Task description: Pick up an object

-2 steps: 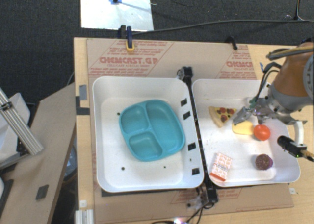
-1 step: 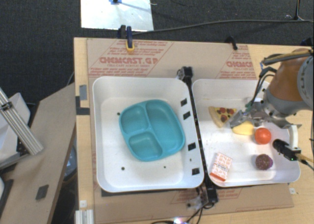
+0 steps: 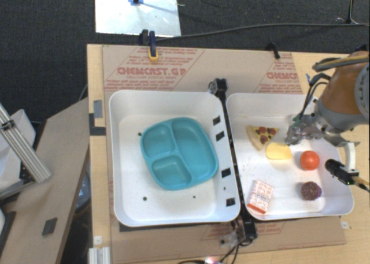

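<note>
In the right bin (image 3: 240, 112) lie a pizza slice (image 3: 261, 135), a pale yellow piece (image 3: 278, 152), a red-orange ball (image 3: 310, 160), a dark purple ball (image 3: 311, 190) and a pink-and-white packet (image 3: 261, 196). My gripper (image 3: 293, 136) hangs low over the right bin, just above and to the right of the yellow piece, between the pizza slice and the orange ball. Its tips are dark and small against the bin floor. I see nothing between them.
The left bin (image 3: 124, 141) holds a teal divided tray (image 3: 178, 153). A black divider with clips (image 3: 224, 141) runs between the bins. The arm's orange band (image 3: 344, 86) and cables (image 3: 309, 92) sit over the right bin's far right corner.
</note>
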`<state>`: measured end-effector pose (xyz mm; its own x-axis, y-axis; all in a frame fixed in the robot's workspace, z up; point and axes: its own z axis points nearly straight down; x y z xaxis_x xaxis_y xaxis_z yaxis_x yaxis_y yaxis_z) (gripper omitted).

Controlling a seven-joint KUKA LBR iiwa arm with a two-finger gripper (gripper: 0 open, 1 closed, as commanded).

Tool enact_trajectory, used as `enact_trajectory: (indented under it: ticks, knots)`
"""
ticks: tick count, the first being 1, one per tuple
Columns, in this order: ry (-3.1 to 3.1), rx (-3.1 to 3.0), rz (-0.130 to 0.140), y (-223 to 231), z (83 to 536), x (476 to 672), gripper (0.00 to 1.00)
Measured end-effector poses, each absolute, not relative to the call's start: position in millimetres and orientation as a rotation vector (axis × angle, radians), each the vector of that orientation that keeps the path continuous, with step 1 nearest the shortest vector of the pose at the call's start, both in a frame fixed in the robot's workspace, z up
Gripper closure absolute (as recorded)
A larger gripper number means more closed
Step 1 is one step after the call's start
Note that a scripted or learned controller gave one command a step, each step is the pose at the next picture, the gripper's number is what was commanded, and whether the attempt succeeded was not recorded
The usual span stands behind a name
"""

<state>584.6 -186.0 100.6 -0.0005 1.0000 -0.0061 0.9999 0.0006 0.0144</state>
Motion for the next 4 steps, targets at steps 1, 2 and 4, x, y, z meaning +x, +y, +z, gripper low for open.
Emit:
enact_trajectory:
  ticks: [1, 2, 4]
  knots:
    - [2.221, 2.212, 0.006, -184.6, 162.2, 579.5, 1.0]
    - [2.222, 2.209, 0.007, -182.5, 225.2, 587.7, 1.0]
    - [2.23, 2.209, 0.006, -133.8, 280.2, 606.2, 1.0]
